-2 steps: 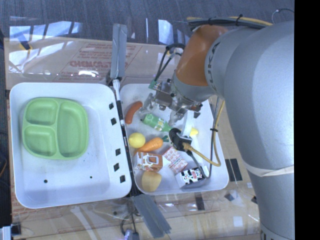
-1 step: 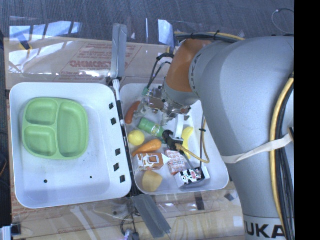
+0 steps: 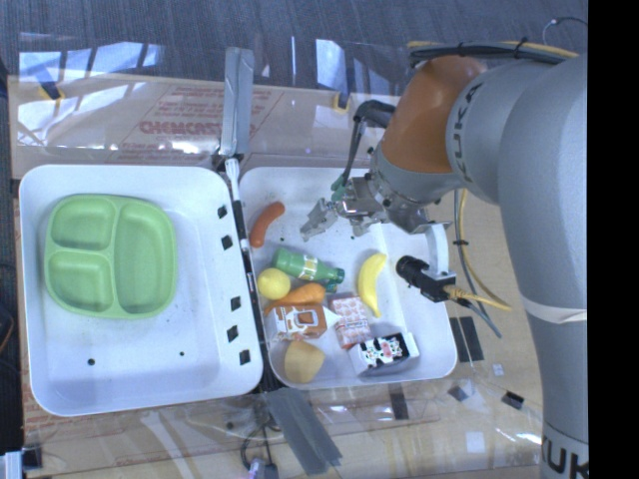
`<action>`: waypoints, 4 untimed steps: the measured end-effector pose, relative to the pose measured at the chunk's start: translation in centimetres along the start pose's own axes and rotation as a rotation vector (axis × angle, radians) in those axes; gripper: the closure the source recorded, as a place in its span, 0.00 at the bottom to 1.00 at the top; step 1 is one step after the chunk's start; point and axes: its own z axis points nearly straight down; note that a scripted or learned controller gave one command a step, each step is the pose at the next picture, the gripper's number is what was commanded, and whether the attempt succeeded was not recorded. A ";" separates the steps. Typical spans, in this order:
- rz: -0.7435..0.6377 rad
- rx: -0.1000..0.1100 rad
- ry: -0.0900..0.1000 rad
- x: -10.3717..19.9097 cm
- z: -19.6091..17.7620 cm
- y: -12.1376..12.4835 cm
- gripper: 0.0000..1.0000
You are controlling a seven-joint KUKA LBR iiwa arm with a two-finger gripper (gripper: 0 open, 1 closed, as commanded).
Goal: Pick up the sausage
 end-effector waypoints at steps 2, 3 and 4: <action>0.160 0.000 0.000 6.2 -1.8 6.9 0.00; 0.069 0.002 0.000 15.3 -1.7 7.4 0.00; 0.054 0.003 0.000 10.9 -1.7 2.1 0.00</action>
